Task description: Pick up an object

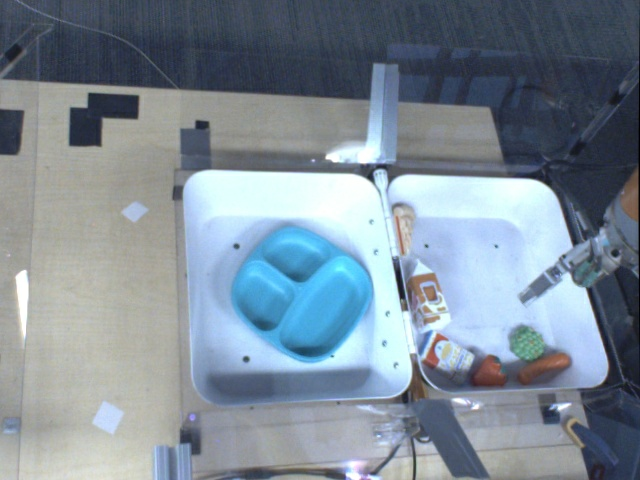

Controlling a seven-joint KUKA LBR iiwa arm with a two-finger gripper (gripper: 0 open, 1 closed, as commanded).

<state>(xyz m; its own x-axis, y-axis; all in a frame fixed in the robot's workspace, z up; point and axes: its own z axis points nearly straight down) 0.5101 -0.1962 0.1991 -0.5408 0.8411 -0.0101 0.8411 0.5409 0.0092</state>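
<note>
Left bin (200, 268): holds a blue divided tray (302, 293), lying flat near its middle.
Right bin (480, 203): a slim packet (404, 230) and two small cartons (427, 301) (447, 357) along the left wall; a red piece (488, 371), green ball (527, 342) and orange sausage shape (544, 367) at the front right.
End effector (545, 283): over the right bin's right side, above the green ball, nothing between its fingers; whether spread or pressed together, cannot tell.

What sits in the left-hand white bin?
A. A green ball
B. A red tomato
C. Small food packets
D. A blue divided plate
D. The blue divided plate lies in the left bin, while the small packets and toy foods lie in the right bin.
</note>
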